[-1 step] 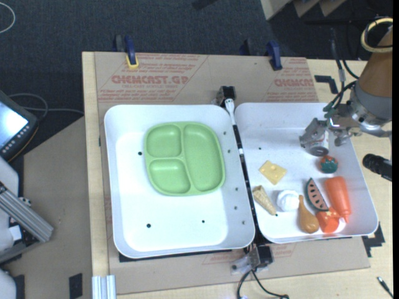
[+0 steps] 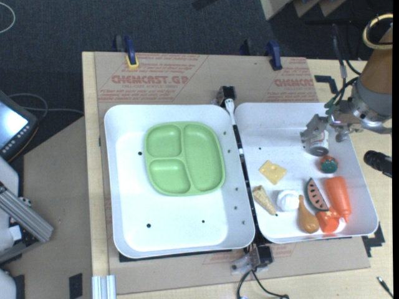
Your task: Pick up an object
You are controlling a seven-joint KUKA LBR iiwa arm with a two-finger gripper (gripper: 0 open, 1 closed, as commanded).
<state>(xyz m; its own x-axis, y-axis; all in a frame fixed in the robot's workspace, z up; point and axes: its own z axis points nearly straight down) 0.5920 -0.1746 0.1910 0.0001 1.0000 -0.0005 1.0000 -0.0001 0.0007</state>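
Note:
The right bin (image 2: 274, 126) holds several toy foods along its near side. They are a yellow cheese wedge (image 2: 272, 171), a small red fruit with a green top (image 2: 328, 164), a watermelon slice (image 2: 315, 195), an orange carrot-like piece (image 2: 338, 194), a brown drumstick (image 2: 305, 217), a white round piece (image 2: 288, 200) and a tan wedge (image 2: 264, 199). My gripper (image 2: 315, 141) hangs low over the far right part of this bin. It is just behind the red fruit and to the right of the cheese. Nothing shows clearly in its grasp.
The left bin (image 2: 124, 198) carries a green divided plate (image 2: 185, 157) in its far half. A ridge where the two bins meet (image 2: 240, 161) runs between them. The arm's orange band (image 2: 377, 73) comes in at the right edge. Blue clamps (image 2: 131, 48) hold the board at the back.

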